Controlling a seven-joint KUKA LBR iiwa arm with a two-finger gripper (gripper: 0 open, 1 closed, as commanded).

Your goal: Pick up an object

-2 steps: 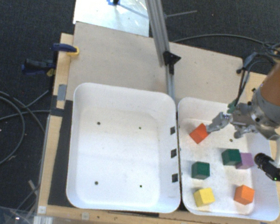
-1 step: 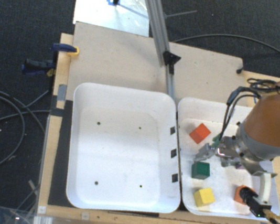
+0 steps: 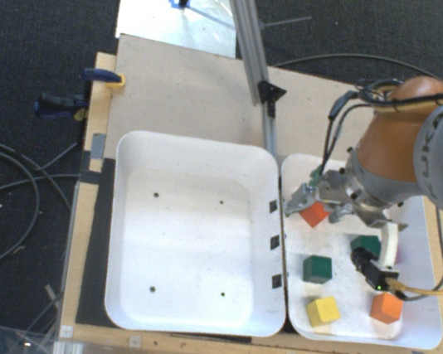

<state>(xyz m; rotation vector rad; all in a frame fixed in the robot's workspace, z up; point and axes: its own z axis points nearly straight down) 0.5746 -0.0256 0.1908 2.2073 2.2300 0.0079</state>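
Gripper (image 3: 311, 202) — metal assembly under the orange wrist band, low over the right bin (image 3: 423, 332), near its 10 o'clock corner. A red-orange block (image 3: 313, 215) lies right at its tip, touching or nearly so; whether the block sits between the fingers or just beside them cannot be told from this slant, nor whether the gripper is open or closed. Judged: the arm is placed here to try for this block, the nearest loose piece to the bin's inner wall.

Remaining contents of the right bin, outward from the gripper:
- dark green cube (image 3: 318, 269), at 6 o'clock of the gripper, standing apart.
- yellow block (image 3: 323, 311), further toward 6 o'clock, near the front rim.
- orange cube (image 3: 386, 308), at 4 o'clock, beside a black cable end with a small green light.
- teal-green piece (image 3: 368, 243), at 3 o'clock — partly covered by the arm's fittings, shape unclear.

Left bin (image 3: 129, 199): white, shallow, touching the right bin along the shared wall; black clips mark that edge.

Counter (image 3: 185, 94): pale board carrying both bins; a slanted metal pole crosses it at 12 o'clock.

Hidden: the right bin's far corner, under the arm's bulk.
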